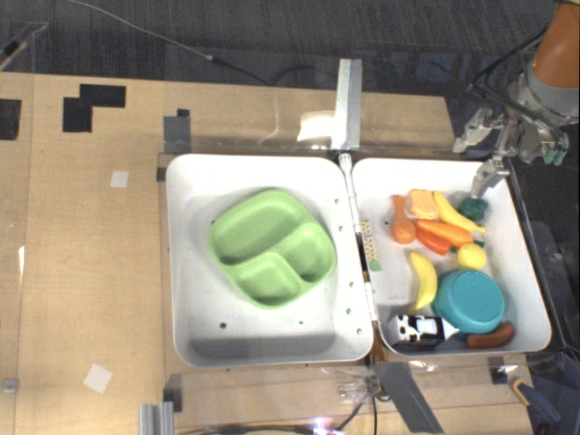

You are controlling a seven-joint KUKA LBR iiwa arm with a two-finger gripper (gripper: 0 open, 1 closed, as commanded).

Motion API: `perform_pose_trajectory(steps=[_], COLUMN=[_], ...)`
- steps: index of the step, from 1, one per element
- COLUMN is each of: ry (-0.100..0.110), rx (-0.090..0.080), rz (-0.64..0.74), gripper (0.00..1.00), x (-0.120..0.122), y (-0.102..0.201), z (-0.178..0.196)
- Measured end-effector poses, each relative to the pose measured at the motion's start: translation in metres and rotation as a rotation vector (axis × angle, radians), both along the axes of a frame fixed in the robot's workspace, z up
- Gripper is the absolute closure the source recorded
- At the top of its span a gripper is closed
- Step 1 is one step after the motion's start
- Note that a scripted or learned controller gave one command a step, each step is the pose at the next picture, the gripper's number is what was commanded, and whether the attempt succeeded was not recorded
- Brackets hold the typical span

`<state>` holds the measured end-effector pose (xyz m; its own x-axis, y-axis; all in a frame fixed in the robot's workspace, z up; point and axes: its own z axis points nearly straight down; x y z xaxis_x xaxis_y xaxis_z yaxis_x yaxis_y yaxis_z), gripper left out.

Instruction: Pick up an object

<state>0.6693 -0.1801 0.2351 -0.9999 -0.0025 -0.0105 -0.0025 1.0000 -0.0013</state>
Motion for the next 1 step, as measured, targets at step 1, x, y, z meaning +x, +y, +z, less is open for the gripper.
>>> perform_pose_trajectory(steps=[1], ry=[0.006], rx=[0.003], rz=[-0.069], gripper=[0.0], x=[-0.0432], y=[0.0256], z=[-0.0866])
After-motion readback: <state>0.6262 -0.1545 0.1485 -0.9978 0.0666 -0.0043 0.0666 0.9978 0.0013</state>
